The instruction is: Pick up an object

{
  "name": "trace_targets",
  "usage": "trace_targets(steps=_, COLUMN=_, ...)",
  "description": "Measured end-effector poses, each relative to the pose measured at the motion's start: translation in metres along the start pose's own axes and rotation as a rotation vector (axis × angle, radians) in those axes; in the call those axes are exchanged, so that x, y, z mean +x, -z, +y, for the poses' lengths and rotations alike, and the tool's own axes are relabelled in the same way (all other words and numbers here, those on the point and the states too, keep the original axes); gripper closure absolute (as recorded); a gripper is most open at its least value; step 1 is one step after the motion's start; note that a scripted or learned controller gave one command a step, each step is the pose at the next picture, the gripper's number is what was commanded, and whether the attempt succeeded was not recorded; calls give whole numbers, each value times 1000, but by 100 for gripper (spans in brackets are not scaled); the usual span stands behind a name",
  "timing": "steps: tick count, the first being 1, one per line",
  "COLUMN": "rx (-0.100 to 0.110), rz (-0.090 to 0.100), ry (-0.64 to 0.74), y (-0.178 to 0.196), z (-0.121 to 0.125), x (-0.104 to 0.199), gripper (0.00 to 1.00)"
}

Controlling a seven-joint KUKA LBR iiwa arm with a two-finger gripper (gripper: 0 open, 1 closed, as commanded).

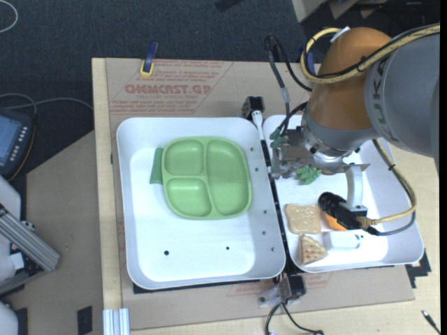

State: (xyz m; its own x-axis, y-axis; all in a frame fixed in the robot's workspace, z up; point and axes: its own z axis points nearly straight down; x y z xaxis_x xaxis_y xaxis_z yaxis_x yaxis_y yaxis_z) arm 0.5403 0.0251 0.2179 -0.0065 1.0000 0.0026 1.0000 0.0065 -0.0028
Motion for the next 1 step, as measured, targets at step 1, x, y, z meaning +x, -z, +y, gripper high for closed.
trace_targets(steps=1, rx=1, rz=1, ry=1, y=4, z=-15, x=60, gripper=100)
